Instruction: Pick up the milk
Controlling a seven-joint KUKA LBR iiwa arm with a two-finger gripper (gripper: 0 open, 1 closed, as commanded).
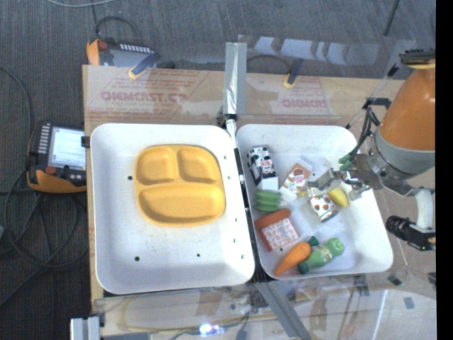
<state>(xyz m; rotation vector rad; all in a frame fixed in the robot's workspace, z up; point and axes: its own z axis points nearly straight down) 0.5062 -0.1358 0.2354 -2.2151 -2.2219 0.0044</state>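
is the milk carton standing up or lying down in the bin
Lying down. The milk carton, with its black-and-white cow print, rests on its side near the right bin's left wall.

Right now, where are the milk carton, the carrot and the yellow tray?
milk carton [261, 166], camera view, on its cow-patterned side.
carrot [293, 258], camera view, on its orange body.
yellow tray [181, 184], camera view, on its central divider.

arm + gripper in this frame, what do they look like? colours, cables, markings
The arm enters from the right: a rounded orange band above a grey wrist ring. Below it the gripper is a pale metallic assembly with dark fittings and a small green spot near its base. Thin dark cables run along the arm's left side. No readable markings at this size.
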